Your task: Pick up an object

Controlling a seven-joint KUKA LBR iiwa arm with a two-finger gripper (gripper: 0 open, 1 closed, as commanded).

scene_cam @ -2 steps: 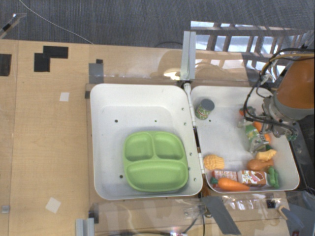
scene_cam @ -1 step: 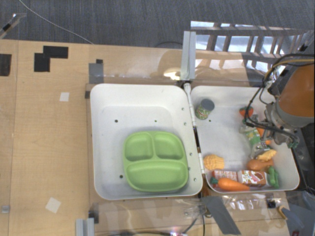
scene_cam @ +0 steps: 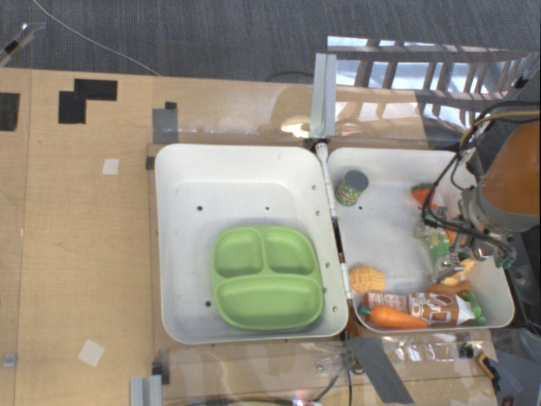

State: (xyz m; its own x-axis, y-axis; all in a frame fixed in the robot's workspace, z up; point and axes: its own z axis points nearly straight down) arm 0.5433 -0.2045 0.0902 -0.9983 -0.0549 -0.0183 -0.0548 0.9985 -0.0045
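While fingers [scene_cam: 454, 265] hover near right bin [scene_cam: 389, 163] edge, carrot [scene_cam: 396, 316] beside box [scene_cam: 427, 304].

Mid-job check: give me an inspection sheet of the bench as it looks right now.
Surface: wooden bench, two shallow white bins side by side.
Job's things: right bin holds a small grey-lidded can, orange carrot, brown-and-white packet, yellow knobbly item.
Clutter: left bin holds a green three-compartment plate.
Gripper: two-finger gripper low over right bin's right side; state unclear.
Cables: black cables on arm.
Surroundings: grey carpet.
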